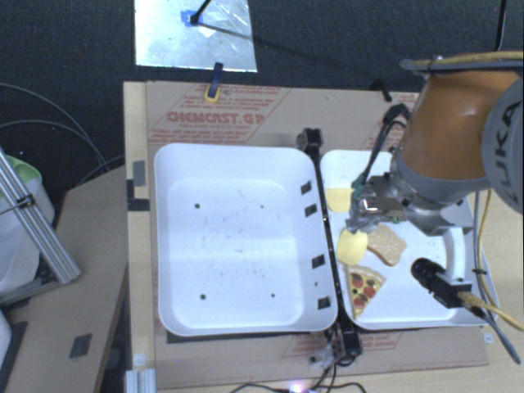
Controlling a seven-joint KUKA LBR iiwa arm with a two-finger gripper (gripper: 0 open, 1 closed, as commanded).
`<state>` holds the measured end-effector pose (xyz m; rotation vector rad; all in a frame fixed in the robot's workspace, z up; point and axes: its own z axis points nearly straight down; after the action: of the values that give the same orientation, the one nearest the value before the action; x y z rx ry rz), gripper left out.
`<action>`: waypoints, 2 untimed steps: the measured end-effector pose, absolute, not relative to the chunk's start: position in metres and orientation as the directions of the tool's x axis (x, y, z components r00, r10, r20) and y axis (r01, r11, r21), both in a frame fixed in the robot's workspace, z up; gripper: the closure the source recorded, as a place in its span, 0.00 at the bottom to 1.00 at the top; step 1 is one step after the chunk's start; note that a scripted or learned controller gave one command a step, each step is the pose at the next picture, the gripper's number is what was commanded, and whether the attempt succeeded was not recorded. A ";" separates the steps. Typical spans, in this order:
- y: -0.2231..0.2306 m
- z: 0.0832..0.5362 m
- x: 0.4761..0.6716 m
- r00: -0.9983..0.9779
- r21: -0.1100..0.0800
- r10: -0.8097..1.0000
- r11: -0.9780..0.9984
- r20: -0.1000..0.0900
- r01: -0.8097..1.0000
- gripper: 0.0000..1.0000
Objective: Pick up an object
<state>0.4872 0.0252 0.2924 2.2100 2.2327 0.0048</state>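
Observation:
My gripper hangs low over the left part of the right bin. Just below it lies a pale yellow round piece. A toast-like brown slice lies to the right of that piece, and a pizza slice rests nearer the front. Another yellow piece sits by the bin's left wall, beside the gripper. Nothing shows between the fingers.
The left bin lies beside the right one, with a black divider between them. Both sit on a cardboard sheet. A metal plate lies at the back.

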 end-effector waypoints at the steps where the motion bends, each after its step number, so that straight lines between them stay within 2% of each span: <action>1: 0.047 0.379 0.488 -0.008 0.012 1.000 0.008 0.002 1.000 1.00; 2: 0.096 0.258 0.525 -0.008 -0.008 1.000 0.008 0.000 1.000 1.00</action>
<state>0.5253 0.0957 0.2580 2.2160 2.2341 -0.0092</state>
